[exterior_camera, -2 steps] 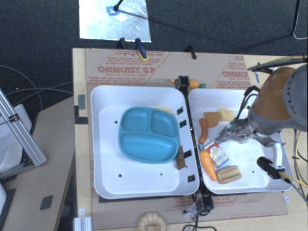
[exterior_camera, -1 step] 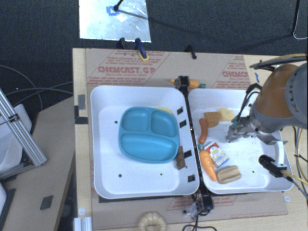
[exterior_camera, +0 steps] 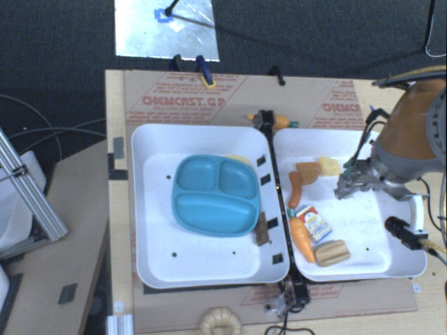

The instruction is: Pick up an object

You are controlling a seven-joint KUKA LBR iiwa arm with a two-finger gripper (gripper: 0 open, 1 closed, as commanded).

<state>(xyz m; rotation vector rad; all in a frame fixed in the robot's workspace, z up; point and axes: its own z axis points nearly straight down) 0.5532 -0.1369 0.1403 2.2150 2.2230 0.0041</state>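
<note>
Over right bin (exterior_camera: 401,260) | gripper (exterior_camera: 347,187) beside cheese (exterior_camera: 329,166), above carton (exterior_camera: 316,225)

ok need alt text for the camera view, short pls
A grey robot arm's end effector hovers over the right white bin, which holds toy food: a carrot, a small carton, a bread roll. The left white bin holds a blue divided plate.

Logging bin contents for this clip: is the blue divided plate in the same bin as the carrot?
No, the blue divided plate lies in the left bin, while the carrot lies in the right bin.
</note>
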